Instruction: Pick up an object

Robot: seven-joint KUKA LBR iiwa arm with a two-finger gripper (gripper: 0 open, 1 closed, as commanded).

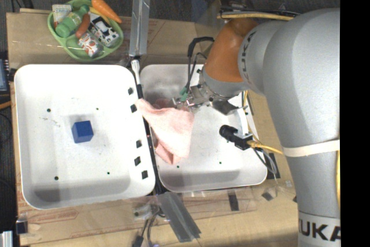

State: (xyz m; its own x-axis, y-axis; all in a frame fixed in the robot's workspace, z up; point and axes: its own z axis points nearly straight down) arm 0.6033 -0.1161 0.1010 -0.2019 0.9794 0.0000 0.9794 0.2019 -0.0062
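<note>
A pink cloth [172, 127] lies crumpled in the right bin [202, 173], spread from the bin's left wall toward its middle. My gripper [188, 99] is low over the cloth's upper right edge, at or touching the fabric, with the grey arm and its orange band [226, 58] reaching in from the right. The gripper's tip is small and dark against the cloth. A blue cube [82, 131] sits alone on the floor of the left bin [34, 182], far from the gripper.
A green bowl [85, 27] of toy food, with a carrot on top, stands on the bench behind the left bin. A black plug with a yellow cable [233, 135] hangs over the right bin's right side. The arm's bulk covers the bench's right side.
</note>
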